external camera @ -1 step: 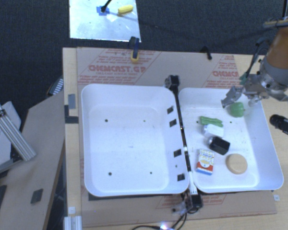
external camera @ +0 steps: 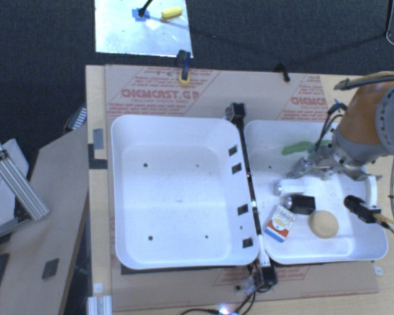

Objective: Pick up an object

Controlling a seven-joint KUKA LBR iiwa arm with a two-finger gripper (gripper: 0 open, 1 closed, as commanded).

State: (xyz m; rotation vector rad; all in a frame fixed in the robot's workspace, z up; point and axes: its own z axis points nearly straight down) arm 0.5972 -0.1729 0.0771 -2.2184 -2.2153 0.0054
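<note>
My gripper (external camera: 302, 169) is low in the right bin (external camera: 368, 245), reaching in from the right below the grey arm with its orange band (external camera: 371, 113). Just behind it lies a flat green object (external camera: 295, 148). Close in front of it is a small white piece (external camera: 291, 188), with a black object (external camera: 304, 204) next to that. A small blue, white and red box (external camera: 280, 224) lies near the bin's front left. To the right of the box sits a round tan object (external camera: 324, 224). Nothing is seen held.
The left bin (external camera: 128, 133) stands beside the right one, with black clips along the shared divider (external camera: 244, 176). Both rest on a cardboard sheet (external camera: 157, 90). Metal rails (external camera: 13, 182) stick in at the far left.
</note>
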